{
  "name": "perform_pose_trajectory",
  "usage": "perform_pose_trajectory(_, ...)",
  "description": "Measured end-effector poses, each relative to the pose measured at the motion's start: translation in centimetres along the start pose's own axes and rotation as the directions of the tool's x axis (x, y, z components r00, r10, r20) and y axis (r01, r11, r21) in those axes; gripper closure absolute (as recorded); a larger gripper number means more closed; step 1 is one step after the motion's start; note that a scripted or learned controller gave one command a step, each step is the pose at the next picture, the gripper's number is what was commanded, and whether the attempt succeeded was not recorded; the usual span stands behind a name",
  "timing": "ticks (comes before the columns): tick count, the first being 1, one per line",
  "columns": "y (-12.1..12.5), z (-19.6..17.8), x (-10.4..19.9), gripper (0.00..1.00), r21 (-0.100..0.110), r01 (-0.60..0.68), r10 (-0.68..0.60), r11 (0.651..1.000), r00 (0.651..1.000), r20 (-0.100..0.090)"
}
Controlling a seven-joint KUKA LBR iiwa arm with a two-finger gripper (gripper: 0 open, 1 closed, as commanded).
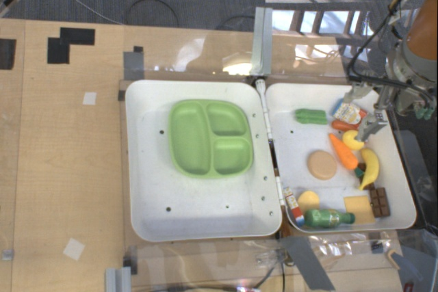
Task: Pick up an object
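Left bin [147,215]: green divided plate [210,137], nothing loose. Right bin [287,102]: toys crowd the worktop's right edge. Gripper [364,116], fingers spread and holding nothing, hangs at the far right, over the small yellow piece [352,141] beside the carrot [343,150], which runs diagonally. Open floor lies left, by the green pickle [311,117].
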State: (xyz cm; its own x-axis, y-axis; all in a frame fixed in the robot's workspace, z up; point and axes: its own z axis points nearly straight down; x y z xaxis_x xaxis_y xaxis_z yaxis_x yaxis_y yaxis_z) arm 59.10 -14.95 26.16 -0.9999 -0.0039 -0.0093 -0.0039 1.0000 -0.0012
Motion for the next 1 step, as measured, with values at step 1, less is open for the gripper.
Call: perform_pose_trajectory(1,-4.69,13.88,-0.13,0.00,-0.004,0.077,-0.077,0.997,0.997,-0.012)
